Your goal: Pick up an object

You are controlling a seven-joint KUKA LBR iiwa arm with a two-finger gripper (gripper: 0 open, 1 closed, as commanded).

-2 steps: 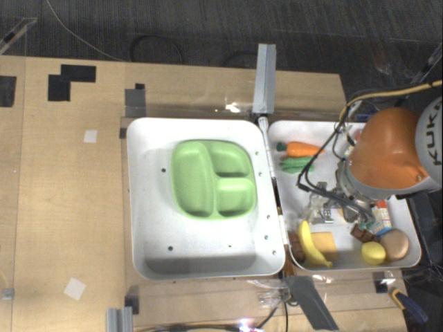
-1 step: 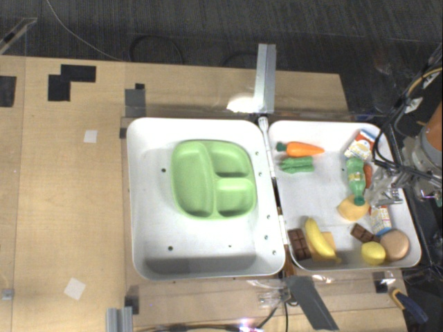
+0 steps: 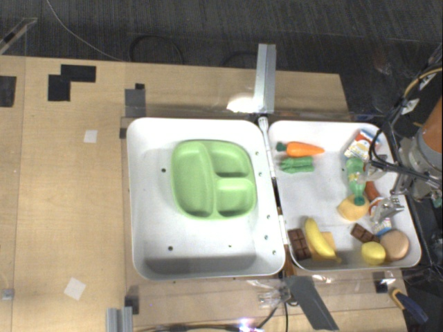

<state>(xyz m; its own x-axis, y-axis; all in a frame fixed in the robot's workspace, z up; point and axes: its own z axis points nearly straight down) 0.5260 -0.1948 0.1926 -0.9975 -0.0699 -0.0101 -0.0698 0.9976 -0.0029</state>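
The right bin [image 3: 311, 196] holds several toy foods. An orange carrot [image 3: 303, 149] and a green pod [image 3: 296, 164] lie at its far left. A banana [image 3: 320, 239] and a chocolate bar [image 3: 297, 243] sit at the near edge. A lemon [image 3: 373, 252], a brown round piece [image 3: 394, 244] and a small chocolate piece [image 3: 361, 234] fill the near right corner. My gripper [image 3: 385, 211] hangs low over the right side, just above the small chocolate piece and beside a yellow-orange piece [image 3: 351, 209]. Nothing is visibly held.
A green divided plate [image 3: 211, 178] lies in the left bin [image 3: 149, 241]. A green bottle [image 3: 355, 178], a red piece [image 3: 372, 189] and a white packet [image 3: 360, 146] crowd the right bin's far right. The arm [image 3: 422, 144] and its cables overhang that side.
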